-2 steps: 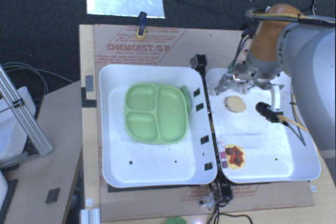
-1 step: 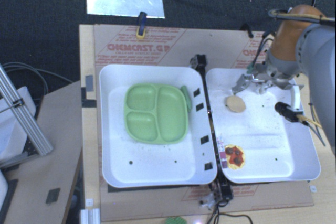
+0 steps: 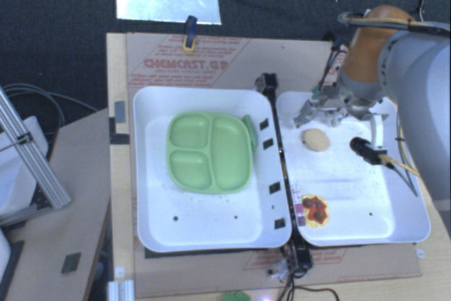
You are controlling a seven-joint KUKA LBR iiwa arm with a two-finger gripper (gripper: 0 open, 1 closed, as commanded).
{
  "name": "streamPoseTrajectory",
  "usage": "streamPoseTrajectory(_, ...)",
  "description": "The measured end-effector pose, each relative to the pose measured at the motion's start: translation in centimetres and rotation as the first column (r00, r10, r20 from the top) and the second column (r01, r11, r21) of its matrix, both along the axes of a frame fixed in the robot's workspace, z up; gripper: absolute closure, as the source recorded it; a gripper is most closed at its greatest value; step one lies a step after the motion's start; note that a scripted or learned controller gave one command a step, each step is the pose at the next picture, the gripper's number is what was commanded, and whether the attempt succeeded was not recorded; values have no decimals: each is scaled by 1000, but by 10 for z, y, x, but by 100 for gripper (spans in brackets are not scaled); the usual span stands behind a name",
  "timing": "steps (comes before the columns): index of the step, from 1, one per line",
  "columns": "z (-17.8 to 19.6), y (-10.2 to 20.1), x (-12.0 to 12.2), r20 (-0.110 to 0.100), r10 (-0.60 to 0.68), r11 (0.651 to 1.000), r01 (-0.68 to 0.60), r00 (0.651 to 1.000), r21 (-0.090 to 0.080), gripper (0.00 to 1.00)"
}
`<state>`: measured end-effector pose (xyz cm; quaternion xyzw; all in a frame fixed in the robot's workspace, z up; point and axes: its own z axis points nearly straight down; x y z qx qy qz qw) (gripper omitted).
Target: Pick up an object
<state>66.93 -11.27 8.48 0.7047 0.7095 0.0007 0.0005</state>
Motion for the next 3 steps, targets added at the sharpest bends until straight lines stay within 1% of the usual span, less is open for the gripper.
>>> streamPoseTrajectory(1, 1, -52, 0, 2, -8, 1000, 8, 1000, -3, 0)
streamPoseTrajectory(2, 0, -3, 0, 0, 1, 1000, -1, 1000, 1, 0)
streamPoseTrajectory(3, 0, -17, -26, -2, -6, 1000, 6, 1000, -1, 0)
